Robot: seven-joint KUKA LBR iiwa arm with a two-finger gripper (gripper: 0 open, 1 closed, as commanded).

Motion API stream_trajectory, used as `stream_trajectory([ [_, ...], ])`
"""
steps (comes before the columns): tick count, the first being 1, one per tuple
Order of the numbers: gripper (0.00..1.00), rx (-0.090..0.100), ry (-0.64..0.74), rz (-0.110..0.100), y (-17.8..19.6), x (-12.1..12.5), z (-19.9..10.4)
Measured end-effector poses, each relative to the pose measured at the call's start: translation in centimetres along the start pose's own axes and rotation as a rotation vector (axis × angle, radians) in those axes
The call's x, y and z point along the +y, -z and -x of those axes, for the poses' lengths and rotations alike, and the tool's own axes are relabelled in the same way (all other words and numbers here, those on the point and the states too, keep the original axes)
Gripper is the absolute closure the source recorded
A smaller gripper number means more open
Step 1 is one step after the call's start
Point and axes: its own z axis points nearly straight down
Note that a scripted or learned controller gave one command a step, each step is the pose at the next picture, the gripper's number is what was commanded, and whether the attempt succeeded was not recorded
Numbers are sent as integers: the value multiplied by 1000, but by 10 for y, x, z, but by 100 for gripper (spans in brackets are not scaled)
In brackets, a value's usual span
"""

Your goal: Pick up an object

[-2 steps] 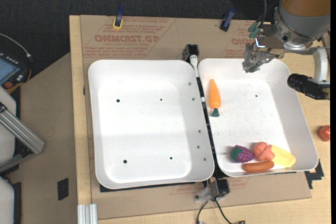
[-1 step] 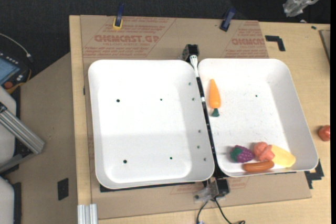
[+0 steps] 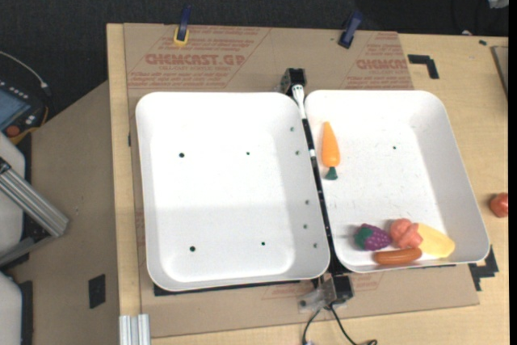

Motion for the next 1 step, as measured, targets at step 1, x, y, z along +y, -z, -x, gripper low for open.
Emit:
stream_trajectory([
  [1,100,7,10,-17,-47,-1,-72],
])
